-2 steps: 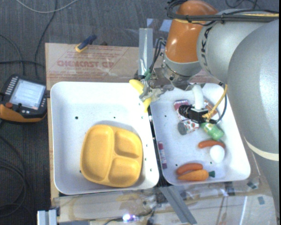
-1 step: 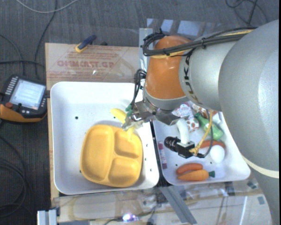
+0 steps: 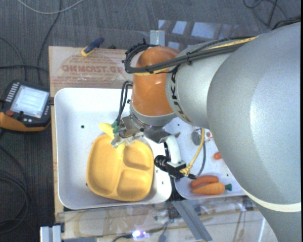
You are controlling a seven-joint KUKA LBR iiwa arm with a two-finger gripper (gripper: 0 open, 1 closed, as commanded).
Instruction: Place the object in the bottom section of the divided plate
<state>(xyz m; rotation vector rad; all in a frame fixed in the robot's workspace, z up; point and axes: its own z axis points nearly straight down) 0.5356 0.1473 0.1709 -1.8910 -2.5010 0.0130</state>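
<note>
A yellow divided plate (image 3: 122, 171) lies in the left white bin (image 3: 73, 135), towards its front right. A small yellow object (image 3: 106, 129) with a green tip lies just beyond the plate's far left rim. My gripper (image 3: 122, 136) hangs right over that rim, close beside the yellow object and touching or nearly touching it. The orange band and grey wrist hide most of the gripper from above, so I cannot tell whether the object sits in its grasp.
The right bin (image 3: 184, 188) holds two orange carrot-like pieces (image 3: 208, 184) at its front and a small red item (image 3: 217, 156). The big grey arm covers most of that bin. A teach pendant (image 3: 24, 106) lies on the floor at left.
</note>
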